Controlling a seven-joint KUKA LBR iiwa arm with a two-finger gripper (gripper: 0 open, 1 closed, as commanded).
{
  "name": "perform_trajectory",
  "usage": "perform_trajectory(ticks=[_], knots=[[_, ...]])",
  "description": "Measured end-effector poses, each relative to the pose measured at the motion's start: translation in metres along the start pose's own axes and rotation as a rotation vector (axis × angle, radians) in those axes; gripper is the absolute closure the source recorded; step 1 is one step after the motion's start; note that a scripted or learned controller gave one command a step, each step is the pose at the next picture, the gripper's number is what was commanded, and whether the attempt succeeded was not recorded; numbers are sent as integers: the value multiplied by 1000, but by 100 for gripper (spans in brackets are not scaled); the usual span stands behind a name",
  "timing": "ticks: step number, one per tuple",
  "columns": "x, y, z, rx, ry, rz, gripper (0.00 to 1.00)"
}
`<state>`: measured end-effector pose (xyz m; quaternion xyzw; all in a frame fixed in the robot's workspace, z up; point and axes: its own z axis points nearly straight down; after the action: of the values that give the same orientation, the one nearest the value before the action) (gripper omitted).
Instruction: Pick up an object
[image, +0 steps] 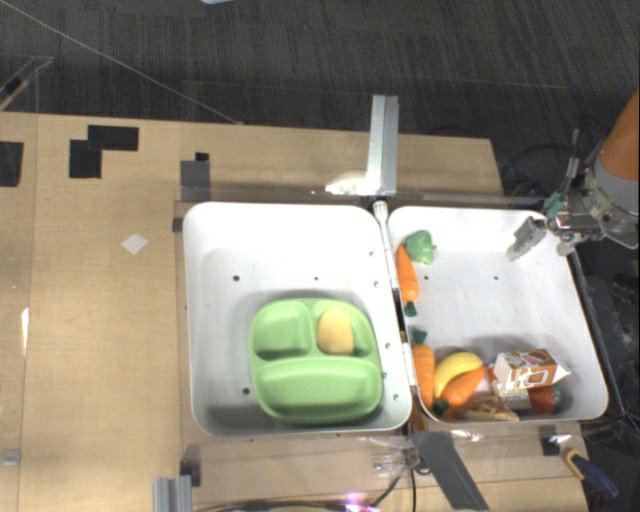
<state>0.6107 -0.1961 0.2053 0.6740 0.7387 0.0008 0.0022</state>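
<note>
My grey arm with its orange band enters at the right edge of the frame, upper half, and my two-finger gripper (530, 236) hangs over the upper right corner of the right-hand shallow white bin (500, 290). The wrist leans in from the right, its tip pointing down and left toward the bin floor. I cannot tell how my fingers stand; they are too small and blurred here, and nothing shows between them.

The right bin holds all the loose things. Against its left wall, near the top, sits a small green pepper-like toy (419, 246), and just below it a long orange carrot (407, 277) lies along the wall. In the bottom left corner, a second orange carrot (424, 372) lies beside a yellow banana (458, 368), with a small printed carton in white and orange (525, 372) to their right, all crowded together, well apart from my gripper.

The left-hand white bin (230, 260) bears a green plastic compartment tray (315, 385); a yellow rounded fruit (337, 330) rests in its upper right compartment.
</note>
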Motion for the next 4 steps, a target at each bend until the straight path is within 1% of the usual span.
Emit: perform_trajectory(ticks=[1,2,3,4], knots=[[26,-8,-68,-4,0,-85,0],[5,-87,-12,0,1,72,0],[58,-118,99,3,5,306,0],[58,-118,99,3,5,306,0]])
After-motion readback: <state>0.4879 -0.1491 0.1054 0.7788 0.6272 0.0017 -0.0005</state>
